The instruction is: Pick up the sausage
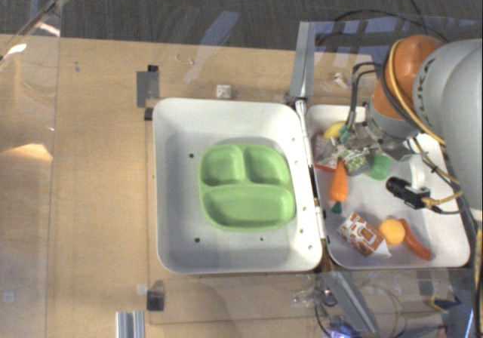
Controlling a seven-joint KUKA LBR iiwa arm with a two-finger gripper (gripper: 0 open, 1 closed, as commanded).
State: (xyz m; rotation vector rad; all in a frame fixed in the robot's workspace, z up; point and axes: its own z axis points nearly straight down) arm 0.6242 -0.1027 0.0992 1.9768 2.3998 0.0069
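Observation:
The sausage (pixel 416 243) is a short reddish-orange link lying in the front right corner of the right bin (pixel 445 257), touching an orange ball (pixel 392 231). My gripper (pixel 353 151) hangs low over the back left part of that bin, well away from the sausage, among a cluster of small items. Above it, the grey arm with its orange band (pixel 404 65) covers the bin's back right.
The right bin also holds a carrot (pixel 339 182), a yellow piece (pixel 334 131), a green block (pixel 379 167) and a red and white packet (pixel 361 232). A black cable plug (pixel 407 192) hangs from the arm. In the left bin (pixel 173 178) sits a green divided plate (pixel 247 185).

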